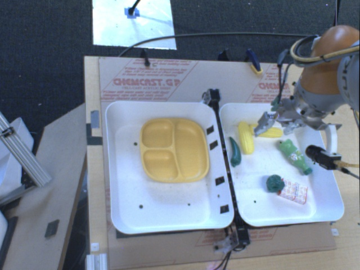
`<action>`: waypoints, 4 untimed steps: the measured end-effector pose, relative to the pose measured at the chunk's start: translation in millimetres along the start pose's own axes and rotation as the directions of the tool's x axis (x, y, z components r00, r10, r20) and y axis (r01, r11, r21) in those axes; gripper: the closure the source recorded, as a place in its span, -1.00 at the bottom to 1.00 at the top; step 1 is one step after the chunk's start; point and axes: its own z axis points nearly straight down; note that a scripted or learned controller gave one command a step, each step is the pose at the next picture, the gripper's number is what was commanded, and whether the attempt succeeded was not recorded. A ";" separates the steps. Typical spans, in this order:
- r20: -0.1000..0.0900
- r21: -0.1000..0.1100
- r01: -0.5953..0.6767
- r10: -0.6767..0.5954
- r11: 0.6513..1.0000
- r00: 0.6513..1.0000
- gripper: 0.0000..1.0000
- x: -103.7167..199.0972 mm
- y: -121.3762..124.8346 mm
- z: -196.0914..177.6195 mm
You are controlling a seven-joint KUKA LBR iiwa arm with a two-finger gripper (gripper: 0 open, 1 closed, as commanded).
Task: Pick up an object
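Two yellow bananas [253, 135] just beneath the end effector [277, 124].

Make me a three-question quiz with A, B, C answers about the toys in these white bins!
1. Where is the yellow divided plate?
A. in the left bin
B. in the right bin
C. on the dark floor

2. What colour is the pepper lying by the wall between the bins?
A. red
B. dark green
C. white

3. How is the green bottle resting?
A. standing upright
B. lying on its side
C. stacked on the plate

Answers:
1 A, the plate sits in the middle of the left bin.
2 B, it is a dark green curved shape inside the right bin.
3 B, its long side lies flat on the bin floor, below the gripper.
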 end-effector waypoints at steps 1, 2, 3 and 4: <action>0.001 -0.013 0.002 -0.002 1.000 1.000 -1.00 0.3 2.9 -7.7; 0.001 -0.009 0.000 0.000 1.000 1.000 -1.00 -0.1 -1.7 53.5; 0.000 -0.009 0.000 0.000 1.000 1.000 -1.00 0.3 -1.4 105.8; 0.002 -0.015 0.001 -0.001 1.000 1.000 1.00 -0.1 0.3 91.9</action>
